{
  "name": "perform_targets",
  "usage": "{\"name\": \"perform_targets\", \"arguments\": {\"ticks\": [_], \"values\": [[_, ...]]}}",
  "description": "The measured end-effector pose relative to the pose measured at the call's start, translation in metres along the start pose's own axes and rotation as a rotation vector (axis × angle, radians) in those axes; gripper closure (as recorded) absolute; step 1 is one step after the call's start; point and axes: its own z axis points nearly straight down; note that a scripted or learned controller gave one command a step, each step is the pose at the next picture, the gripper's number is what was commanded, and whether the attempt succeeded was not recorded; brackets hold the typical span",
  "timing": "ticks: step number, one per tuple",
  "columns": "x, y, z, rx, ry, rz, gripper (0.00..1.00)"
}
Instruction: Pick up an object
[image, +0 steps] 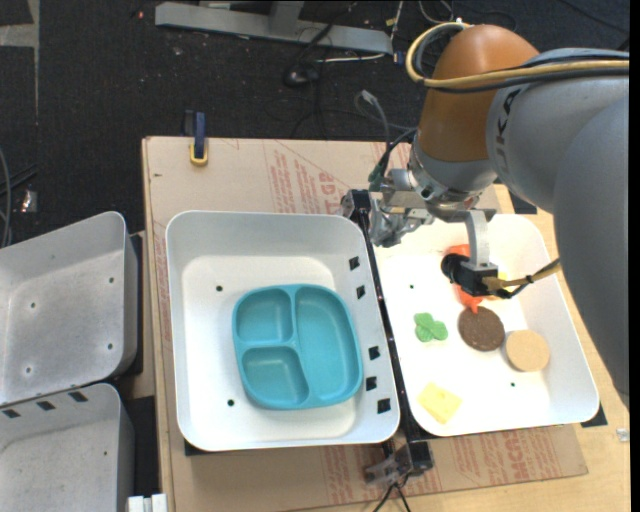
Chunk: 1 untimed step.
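Note:
My gripper (385, 222) hangs over the far left corner of the right bin (570, 400), close to the wall between the two bins. In that bin lie a small green piece (431, 327), a dark brown disc (482, 329), a tan disc (526, 350) and a yellow piece (440, 403) near the front. An orange thing (467, 293) lies just behind the brown disc, partly hidden by the robot's wrist parts. None of these things is seen between the gripper's fingers.
The left bin (190, 260) holds a teal divided plate (297, 345) in its middle. Both bins rest on a cardboard sheet (260, 175). A white hinged lid (60, 290) lies off to the left. The big grey arm (570, 130) covers the far right.

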Motion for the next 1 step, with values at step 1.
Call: {"name": "perform_targets", "arguments": {"ticks": [1], "values": [[0.0489,0.0031,0.0063,0.0,-0.001,0.001,1.0]]}}
